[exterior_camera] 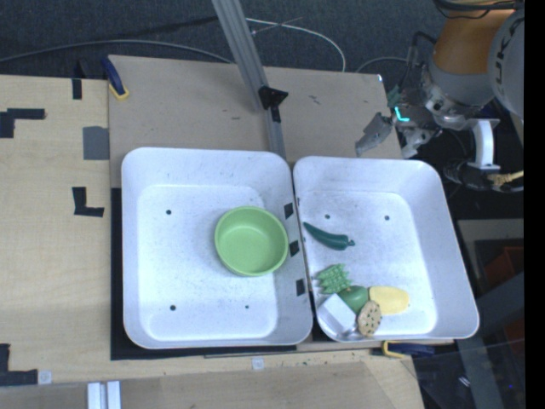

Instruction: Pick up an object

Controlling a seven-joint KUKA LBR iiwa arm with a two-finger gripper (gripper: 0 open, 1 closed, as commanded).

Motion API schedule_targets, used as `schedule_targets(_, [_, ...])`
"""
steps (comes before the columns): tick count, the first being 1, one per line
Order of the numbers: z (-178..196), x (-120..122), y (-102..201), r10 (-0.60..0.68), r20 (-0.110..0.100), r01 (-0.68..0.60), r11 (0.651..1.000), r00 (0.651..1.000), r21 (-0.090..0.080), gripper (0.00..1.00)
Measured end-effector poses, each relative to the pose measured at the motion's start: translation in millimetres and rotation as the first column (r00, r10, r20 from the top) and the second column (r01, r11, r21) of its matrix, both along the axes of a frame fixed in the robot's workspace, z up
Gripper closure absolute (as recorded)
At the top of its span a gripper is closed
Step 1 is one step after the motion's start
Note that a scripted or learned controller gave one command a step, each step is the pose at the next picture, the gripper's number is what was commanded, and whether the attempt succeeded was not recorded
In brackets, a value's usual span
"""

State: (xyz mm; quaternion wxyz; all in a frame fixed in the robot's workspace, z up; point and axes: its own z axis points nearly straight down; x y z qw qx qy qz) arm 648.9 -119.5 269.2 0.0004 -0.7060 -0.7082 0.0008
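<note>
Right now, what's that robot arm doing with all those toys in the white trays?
The gripper hangs above the far rim of the right bin, touching nothing. That bin holds a dark green pepper near its middle, and a cluster in its near corner: a leafy green piece, a yellow piece and a speckled cookie. A green bowl sits in the left bin.

**Colours on my bench**

Both of my bins are white: the left bin [153, 254] and the right bin [417, 228] each carry fine dark speckling and a few black dots. The bowl [250, 241] is light green all over. The pepper [329, 237] is dark green. The leafy piece [333, 277] is a brighter green, and the lemon-shaped piece [388, 299] is yellow. The round cookie [369, 318] is tan with dark spots. My gripper [387, 130] is grey with a small teal light; the band above it is orange.
</note>
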Motion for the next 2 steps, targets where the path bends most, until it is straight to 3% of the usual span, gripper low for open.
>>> schedule_targets(2, [-121.6,-14.9,10.3,-0.001,-0.006,0.001,1.000,1.000,0.001,0.00])
